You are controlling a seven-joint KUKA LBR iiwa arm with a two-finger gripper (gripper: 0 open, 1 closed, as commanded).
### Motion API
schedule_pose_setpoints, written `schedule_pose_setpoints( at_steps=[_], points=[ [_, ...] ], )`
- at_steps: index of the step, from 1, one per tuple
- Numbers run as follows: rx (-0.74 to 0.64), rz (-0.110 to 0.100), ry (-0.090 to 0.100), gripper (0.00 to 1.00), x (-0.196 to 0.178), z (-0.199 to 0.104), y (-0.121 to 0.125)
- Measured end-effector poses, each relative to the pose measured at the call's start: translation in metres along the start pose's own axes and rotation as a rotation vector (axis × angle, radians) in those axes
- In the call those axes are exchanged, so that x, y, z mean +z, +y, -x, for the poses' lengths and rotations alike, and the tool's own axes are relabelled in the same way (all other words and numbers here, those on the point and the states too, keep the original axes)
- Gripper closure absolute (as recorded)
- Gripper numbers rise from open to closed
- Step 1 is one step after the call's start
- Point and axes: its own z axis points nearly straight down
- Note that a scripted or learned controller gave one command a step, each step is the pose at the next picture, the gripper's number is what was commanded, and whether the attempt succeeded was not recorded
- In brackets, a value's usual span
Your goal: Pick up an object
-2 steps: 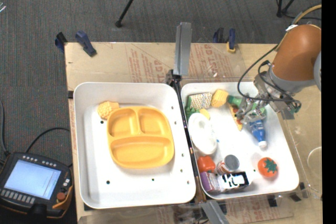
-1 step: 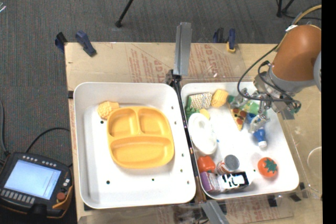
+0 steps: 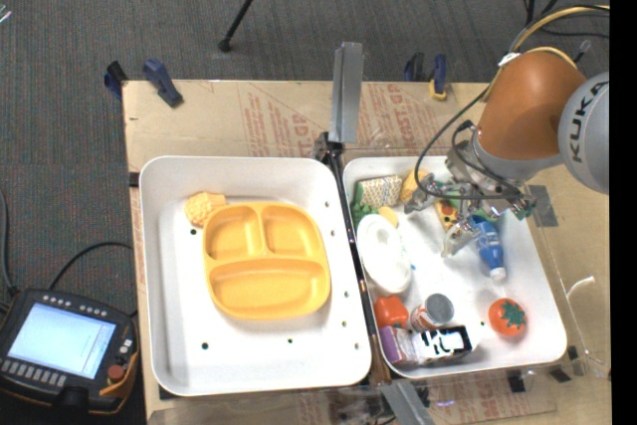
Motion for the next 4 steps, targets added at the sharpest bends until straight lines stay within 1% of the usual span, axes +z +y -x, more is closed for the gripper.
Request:
schedule_pose_setpoints(
  at_steps=[1, 2, 3, 4],
  points=[
    [-0.175, -0.002, 0.001, 0.0, -0.006, -0.044, -0.028],
    [-0.211, -0.001, -0.001, 0.0, -0.001, -0.008, -0.016],
    [-0.219, -0.002, 0.0, 0.0, -0.01, -0.064, -0.029],
    [-0.276, -0.001, 0.0, 0.0, -0.001, -0.058, -0.031]
  ],
)
